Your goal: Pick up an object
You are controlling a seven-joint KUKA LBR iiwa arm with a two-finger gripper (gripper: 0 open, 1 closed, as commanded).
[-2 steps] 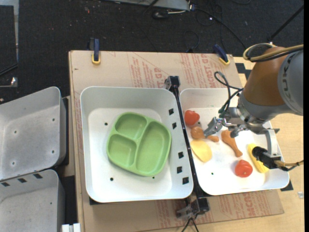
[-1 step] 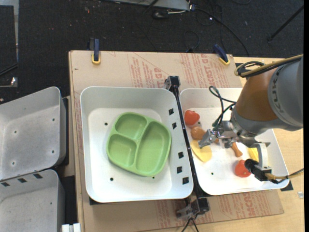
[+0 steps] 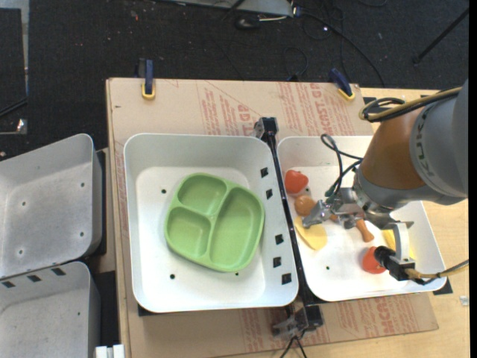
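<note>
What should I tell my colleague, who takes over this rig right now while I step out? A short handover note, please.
Gripper: low in the right white bin, near its left side; whether the fingers are open or shut cannot be made out, and nothing is seen held.
Things: a red rounded piece, a small brown round piece, a flat yellow piece, a small orange piece and a second red piece all lie in the right bin. A green three-compartment plastic plate lies in the left white bin.
Done: no pick visible.
Left: grasp one object and lift it.
</note>
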